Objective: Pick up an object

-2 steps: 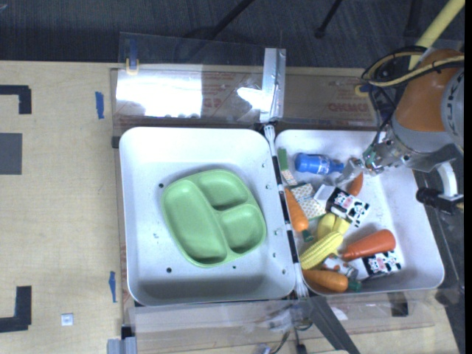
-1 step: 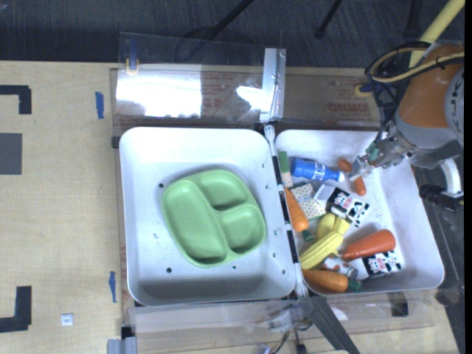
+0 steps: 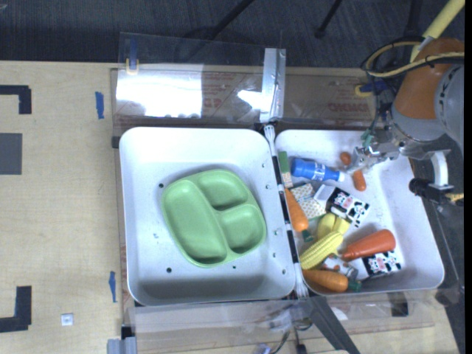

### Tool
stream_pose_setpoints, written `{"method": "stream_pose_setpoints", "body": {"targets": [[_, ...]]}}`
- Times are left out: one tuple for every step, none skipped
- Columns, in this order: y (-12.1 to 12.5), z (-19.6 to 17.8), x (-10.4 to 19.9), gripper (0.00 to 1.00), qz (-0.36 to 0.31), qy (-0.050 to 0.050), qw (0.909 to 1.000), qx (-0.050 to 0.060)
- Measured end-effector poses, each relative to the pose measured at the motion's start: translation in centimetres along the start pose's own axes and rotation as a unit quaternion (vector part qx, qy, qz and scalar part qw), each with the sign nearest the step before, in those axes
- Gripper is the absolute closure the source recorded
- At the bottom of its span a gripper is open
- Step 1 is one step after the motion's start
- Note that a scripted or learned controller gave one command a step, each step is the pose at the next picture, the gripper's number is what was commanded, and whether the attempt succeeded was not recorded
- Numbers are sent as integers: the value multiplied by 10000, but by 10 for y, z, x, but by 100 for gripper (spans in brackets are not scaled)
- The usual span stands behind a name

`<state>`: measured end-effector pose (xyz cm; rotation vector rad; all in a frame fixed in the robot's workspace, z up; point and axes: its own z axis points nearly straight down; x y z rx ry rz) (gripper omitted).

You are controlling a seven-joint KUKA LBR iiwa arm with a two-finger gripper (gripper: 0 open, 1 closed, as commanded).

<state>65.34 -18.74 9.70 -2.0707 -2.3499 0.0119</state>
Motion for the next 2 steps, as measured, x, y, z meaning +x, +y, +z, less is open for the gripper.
{"method": "stream_pose_setpoints", "body": {"targets": [[0, -10, 0, 100, -4, -10, 10000, -1], [15, -93, 23, 100, -39, -22, 10000, -77]]}}
